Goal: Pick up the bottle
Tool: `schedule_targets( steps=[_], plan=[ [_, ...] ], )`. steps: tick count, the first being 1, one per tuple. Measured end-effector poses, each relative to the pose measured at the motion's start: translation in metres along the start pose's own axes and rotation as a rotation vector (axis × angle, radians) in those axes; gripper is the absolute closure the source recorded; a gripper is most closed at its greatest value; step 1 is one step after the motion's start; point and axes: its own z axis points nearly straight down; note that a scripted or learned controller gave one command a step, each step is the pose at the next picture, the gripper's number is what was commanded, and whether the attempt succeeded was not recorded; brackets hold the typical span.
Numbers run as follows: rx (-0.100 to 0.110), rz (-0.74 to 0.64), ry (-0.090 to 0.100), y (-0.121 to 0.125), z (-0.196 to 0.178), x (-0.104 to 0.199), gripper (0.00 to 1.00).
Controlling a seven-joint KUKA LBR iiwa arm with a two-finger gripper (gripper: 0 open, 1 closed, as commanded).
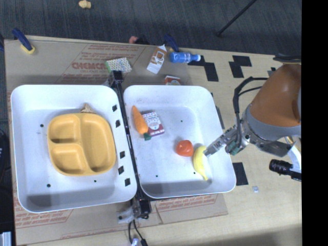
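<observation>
Right bin (169, 94) — claw (211, 148) touching banana (200, 164).

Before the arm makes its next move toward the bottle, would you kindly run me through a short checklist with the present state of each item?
1. Bottle located: ok. The blue bottle lies on the bench behind the right bin.
2. Bottle free of clutter: ok, small cartons lie near but apart.
3. Gripper near bottle: not ok. The gripper sits at the banana in the right bin.
4. Gripper free of load: cannot tell.
5. Other bin items undisturbed: ok, tomato and carrot lie apart.
</observation>
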Motion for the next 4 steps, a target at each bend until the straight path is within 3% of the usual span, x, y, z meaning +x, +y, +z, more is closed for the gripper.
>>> schedule_targets(
  steps=[1, 2, 3, 4],
  plan=[
    [-0.002, 0.135, -0.004, 0.000, -0.006, -0.001, 1.00],
    [-0.002, 0.030, -0.004, 0.000, -0.035, -0.001, 1.00],
    [-0.001, -0.467, -0.006, 0.000, -0.055, -0.001, 1.00],
    [-0.001, -0.358, -0.005, 0.000, -0.096, -0.001, 1.00]
  ],
)
